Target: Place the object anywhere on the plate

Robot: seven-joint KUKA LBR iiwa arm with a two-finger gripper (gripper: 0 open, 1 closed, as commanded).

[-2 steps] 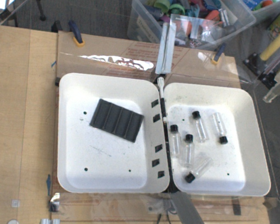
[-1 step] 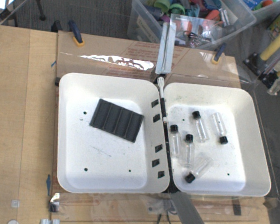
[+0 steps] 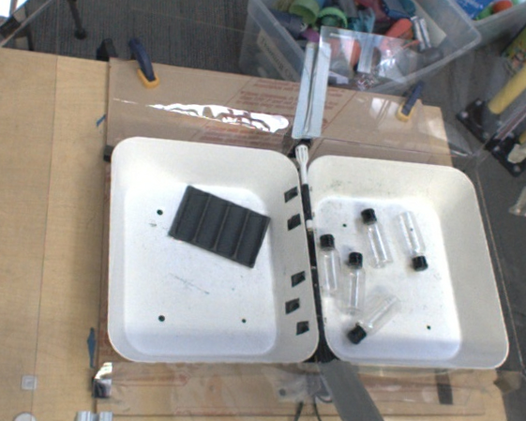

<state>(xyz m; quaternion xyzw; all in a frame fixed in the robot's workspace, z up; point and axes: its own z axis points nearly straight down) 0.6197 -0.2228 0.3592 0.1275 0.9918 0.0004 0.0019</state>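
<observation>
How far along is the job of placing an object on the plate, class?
Done: nothing yet; the dark ridged plate in the left bin carries no object. In hand: nothing visibly under way. Left: all five clear vials with black caps lie in the right bin; one must be picked and set on the plate.

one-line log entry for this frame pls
plate: black ribbed plate flat in left bin | objects: five clear black-capped vials loose in right bin | on plate: none | placement: not yet done
</observation>
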